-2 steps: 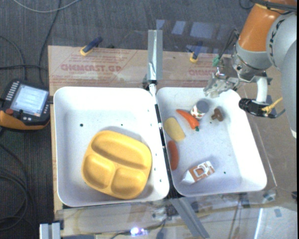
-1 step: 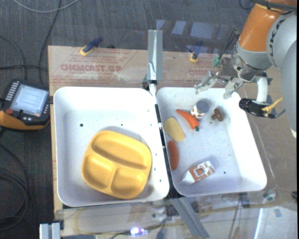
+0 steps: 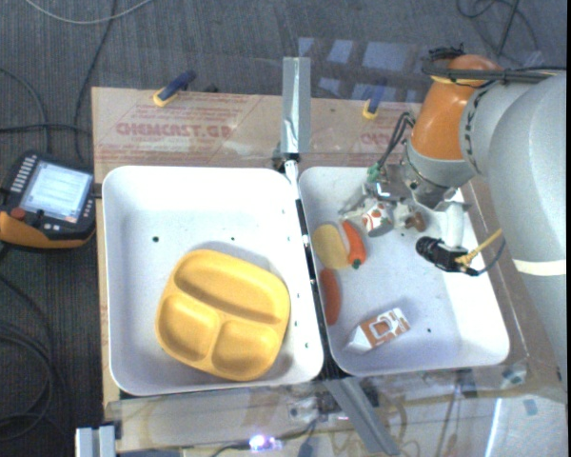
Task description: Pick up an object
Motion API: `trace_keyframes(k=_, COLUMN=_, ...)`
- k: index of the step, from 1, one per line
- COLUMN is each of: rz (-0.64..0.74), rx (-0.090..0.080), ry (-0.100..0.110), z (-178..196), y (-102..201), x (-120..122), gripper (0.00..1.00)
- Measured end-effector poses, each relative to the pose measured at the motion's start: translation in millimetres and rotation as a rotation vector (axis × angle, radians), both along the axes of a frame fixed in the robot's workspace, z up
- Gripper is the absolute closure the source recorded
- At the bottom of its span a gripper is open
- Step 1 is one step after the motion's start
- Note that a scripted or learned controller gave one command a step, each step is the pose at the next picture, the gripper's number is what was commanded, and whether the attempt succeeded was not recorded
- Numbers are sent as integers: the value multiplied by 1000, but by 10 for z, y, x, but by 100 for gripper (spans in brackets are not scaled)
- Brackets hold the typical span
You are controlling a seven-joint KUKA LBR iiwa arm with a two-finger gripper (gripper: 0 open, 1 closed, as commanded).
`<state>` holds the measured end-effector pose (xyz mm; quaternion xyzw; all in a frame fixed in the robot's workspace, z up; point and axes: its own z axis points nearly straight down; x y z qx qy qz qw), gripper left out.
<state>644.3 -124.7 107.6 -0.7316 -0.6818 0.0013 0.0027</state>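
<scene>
My gripper (image 3: 385, 206) hangs low over the back of the right bin (image 3: 476, 341), under the orange wrist band. A small white and red object (image 3: 373, 220) lies right at its tip; contact between them is unclear. Just left of it sit a yellow rounded piece (image 3: 330, 244) and an orange carrot-like piece (image 3: 354, 244), side by side. A red elongated piece (image 3: 330, 296) lies along the bin's left wall. A small orange and white carton (image 3: 384, 327) rests near the front of this bin.
The left bin (image 3: 133, 208) holds a large yellow divided plate (image 3: 224, 314). A metal post (image 3: 294, 112) stands behind the wall between the bins. A black plug with a yellow cable (image 3: 443, 252) hangs from the arm over the right bin. A teach pendant (image 3: 43, 201) lies off the bench at left.
</scene>
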Motion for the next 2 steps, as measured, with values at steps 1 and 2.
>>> trace_keyframes(k=1, rz=5, rx=3, ry=7, z=53, y=21, x=4, gripper=100)
trace_keyframes(k=2, rz=0, rx=-2, ry=1, z=1127, y=396, x=-247, gripper=100)
